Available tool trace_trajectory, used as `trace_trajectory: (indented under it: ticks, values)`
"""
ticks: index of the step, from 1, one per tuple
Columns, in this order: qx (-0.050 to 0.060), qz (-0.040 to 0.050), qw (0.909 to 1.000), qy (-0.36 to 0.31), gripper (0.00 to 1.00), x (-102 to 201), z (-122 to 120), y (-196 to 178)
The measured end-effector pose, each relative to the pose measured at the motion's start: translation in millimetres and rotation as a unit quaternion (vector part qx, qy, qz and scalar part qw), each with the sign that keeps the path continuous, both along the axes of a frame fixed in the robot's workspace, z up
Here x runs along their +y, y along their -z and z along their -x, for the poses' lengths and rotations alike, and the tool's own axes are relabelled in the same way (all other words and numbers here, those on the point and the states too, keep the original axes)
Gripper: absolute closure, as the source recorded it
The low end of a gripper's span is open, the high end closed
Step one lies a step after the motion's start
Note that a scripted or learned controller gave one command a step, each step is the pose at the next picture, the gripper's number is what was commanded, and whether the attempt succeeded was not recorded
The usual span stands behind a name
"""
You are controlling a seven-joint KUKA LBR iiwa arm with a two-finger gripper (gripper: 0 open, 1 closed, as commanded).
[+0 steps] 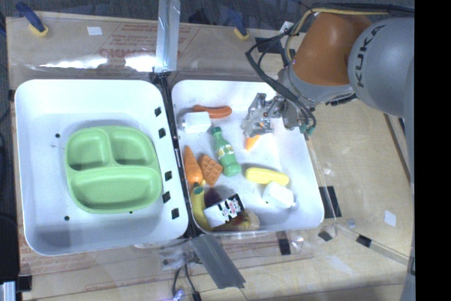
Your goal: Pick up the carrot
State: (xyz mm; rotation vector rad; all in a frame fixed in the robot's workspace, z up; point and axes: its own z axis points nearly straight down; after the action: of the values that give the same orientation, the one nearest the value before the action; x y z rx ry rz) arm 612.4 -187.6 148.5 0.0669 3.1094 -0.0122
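Camera view: the carrot (192,165) is seen in the right bin (301,169), beside its left wall; its long axis runs near to far, slightly slanted; the claw (262,118) is poised rightward, farther back; whether it is apart or together cannot be told.

Carrot (192,164) left of bottle (225,150)
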Motion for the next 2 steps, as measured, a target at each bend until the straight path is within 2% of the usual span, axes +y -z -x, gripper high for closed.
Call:
trace_trajectory:
  ticks: [1,2]
  values:
    - [0.0,-0.0001,1.0,0.0,0.0,0.2,0.1,0.3]
    - [0.016,-0.0046,0.9994,0.029,0.0,-20.5,-20.1,57.3]
